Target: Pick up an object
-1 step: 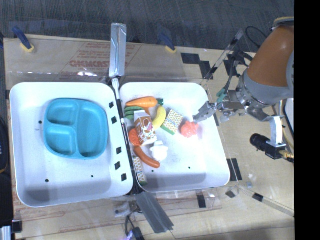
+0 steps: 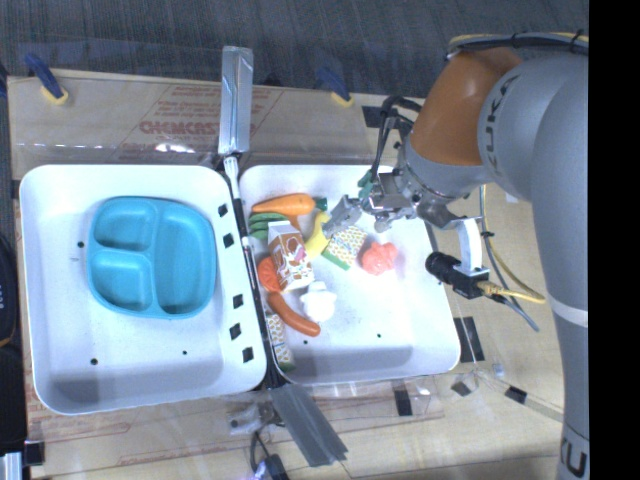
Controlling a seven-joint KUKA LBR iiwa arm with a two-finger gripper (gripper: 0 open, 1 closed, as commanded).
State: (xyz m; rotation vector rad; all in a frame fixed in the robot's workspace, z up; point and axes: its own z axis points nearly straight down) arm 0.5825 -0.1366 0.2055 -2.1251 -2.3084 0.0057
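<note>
1. A pale wooden bench (image 2: 120,108) with red printed lettering carries two shallow white bins side by side; dark ribbed flooring shows beyond its far edge
2. The left bin (image 2: 50,298) holds a blue divided tray (image 2: 152,255), lying flat and well apart from the arm
3. The right bin (image 2: 400,338) holds a cluster of toy food along its left side: an orange carrot (image 2: 283,205), a small printed carton (image 2: 291,259), a sausage (image 2: 293,314), a white lump (image 2: 318,300) and, off to the right, a pink rounded piece (image 2: 379,258)
4. The gripper (image 2: 372,208) hangs over the far part of the right bin, just above a yellow and green patterned piece (image 2: 345,245); whether its fingers are apart or together I cannot tell, and nothing is visibly held between them
5. The likeliest target, in my judgement, is that patterned piece or the pink piece just beside it; both sit near the bin's middle
6. Risks: the items are crowded, so a descent could land on two at once or push one aside; the pink piece looks rounded and may roll out of a pinch
7. The carrot's long axis runs roughly left to right, its green end pointing right; the sausage lies on a diagonal, from upper left to lower right
</note>
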